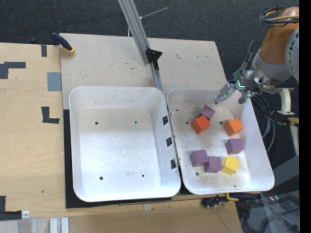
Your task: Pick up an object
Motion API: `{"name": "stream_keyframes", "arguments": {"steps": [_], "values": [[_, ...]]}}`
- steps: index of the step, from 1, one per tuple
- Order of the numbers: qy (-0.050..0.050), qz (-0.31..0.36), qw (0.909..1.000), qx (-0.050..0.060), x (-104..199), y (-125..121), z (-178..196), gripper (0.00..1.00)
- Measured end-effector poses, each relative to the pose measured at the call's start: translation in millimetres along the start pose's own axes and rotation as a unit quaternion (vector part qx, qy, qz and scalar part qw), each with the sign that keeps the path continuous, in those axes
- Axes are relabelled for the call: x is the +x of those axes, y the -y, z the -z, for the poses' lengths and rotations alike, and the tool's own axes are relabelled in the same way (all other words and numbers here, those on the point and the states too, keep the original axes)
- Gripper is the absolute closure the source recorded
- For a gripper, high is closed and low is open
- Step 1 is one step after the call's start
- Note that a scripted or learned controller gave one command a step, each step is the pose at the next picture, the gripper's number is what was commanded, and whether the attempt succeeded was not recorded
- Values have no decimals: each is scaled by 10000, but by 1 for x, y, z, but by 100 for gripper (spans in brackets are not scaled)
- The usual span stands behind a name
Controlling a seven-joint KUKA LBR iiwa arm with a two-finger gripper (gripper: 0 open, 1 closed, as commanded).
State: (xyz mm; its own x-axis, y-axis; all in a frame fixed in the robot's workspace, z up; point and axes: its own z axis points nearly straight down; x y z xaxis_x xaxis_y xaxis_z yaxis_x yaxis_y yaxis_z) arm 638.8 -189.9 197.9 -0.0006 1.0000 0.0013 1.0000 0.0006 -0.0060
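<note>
Wooden bench bears two unlabelled bins; fingers spread apart, holding nothing, above right bin.

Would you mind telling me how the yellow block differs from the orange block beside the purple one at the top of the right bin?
The yellow block lies near the front of the right bin, touching a purple block; the orange block lies nearer the back, closer to the claw, against another purple block. The yellow one looks slightly smaller. Both are plain cubes resting on the bin floor.
</note>
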Motion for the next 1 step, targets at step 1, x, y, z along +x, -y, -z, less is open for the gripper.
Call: {"name": "stream_keyframes", "arguments": {"steps": [1], "values": [[13,6,10000,-22,0,-1,3,0]]}}
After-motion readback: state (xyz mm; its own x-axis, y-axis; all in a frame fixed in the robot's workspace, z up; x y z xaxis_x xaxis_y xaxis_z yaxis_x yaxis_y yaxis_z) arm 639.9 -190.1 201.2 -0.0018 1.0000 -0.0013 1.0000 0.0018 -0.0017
